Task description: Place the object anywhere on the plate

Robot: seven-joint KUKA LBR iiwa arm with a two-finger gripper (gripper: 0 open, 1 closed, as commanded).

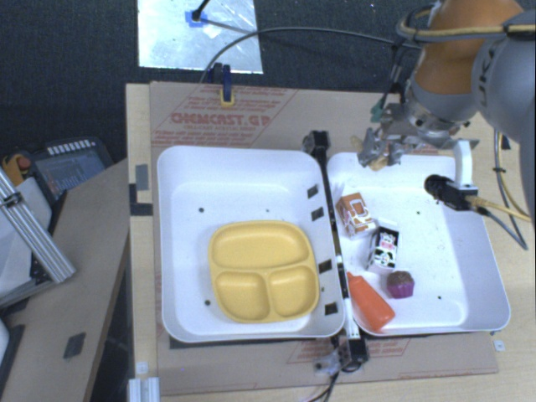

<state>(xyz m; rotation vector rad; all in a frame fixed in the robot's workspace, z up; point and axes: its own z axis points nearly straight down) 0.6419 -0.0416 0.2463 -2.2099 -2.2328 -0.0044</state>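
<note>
A yellow plate point(262, 270) with three compartments lies in the left white bin point(180, 224), and nothing rests on it. The right bin point(452, 258) holds an orange-and-white carton point(355, 213), a black-and-white small carton point(384, 249), a purple lump point(400, 285) and an orange carrot-shaped piece point(369, 301) by the front left corner. My gripper point(375, 153) hangs over the far left edge of the right bin, well behind the cartons and apart from them. Its tips are too small and cluttered to read.
A black clip strip point(327, 216) runs between the two bins. A black cylinder point(441, 189) on a white bracket juts from the wrist over the right bin. Cables trail off to the right. A foil sheet point(199, 22) lies behind the bench.
</note>
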